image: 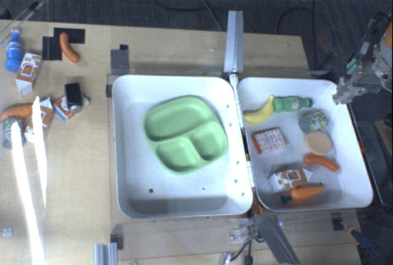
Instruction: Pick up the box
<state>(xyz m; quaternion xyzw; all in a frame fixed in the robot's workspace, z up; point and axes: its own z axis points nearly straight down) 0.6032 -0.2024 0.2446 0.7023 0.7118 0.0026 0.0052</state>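
Two white bins are set side by side on the bench: the left bin is occupied by a green divided tray, and the box is found near the centre of the right bin. A banana lies at its 11 o'clock, a carrot at its 5 o'clock. The gripper is seen at the box's 2 o'clock, over the right bin's far right corner; how far it is open cannot be told.
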